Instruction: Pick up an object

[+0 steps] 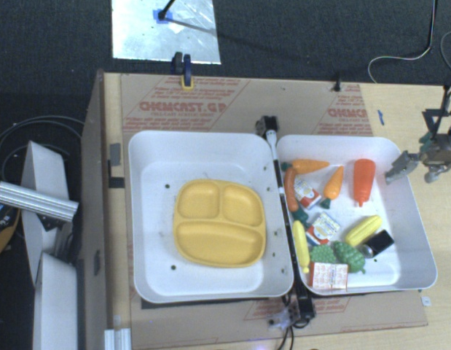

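Observation:
The right bin holds a heap of toy food. An orange-red bottle-shaped piece stands out at the back, with a small carrot and a longer carrot to its left. A yellow corn cob lies beside a black block. Green broccoli and a red-and-white carton sit at the front, next to a yellow banana. My gripper hangs over the right bin's far right rim, above and right of the bottle-shaped piece, touching no object.
A yellow divided plate lies in the left bin. A red sausage and two small printed packets lie near the wall between the bins. A blue-and-yellow clamp stands at the bench's back edge.

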{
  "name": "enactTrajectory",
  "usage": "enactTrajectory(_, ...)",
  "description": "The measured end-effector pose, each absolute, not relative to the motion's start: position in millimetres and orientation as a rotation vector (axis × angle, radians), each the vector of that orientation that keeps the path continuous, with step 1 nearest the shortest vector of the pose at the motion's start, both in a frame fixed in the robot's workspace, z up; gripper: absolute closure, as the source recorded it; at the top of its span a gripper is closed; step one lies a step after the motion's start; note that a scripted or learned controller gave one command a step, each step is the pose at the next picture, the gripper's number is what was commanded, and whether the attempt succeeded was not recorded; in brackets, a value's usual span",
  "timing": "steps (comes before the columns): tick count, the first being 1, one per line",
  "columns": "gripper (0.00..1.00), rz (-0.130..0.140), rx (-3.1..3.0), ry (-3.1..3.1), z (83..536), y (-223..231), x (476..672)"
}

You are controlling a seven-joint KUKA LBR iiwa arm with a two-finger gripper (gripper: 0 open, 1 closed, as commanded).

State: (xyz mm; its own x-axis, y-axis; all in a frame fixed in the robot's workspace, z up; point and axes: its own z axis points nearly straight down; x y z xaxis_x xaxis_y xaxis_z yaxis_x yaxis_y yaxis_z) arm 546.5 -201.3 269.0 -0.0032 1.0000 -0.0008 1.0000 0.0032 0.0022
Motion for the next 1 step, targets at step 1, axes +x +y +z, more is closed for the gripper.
enactTrajectory(1, 0.0, 0.001, 2.217, 2.226, 184.7, -193.1, 593.5)
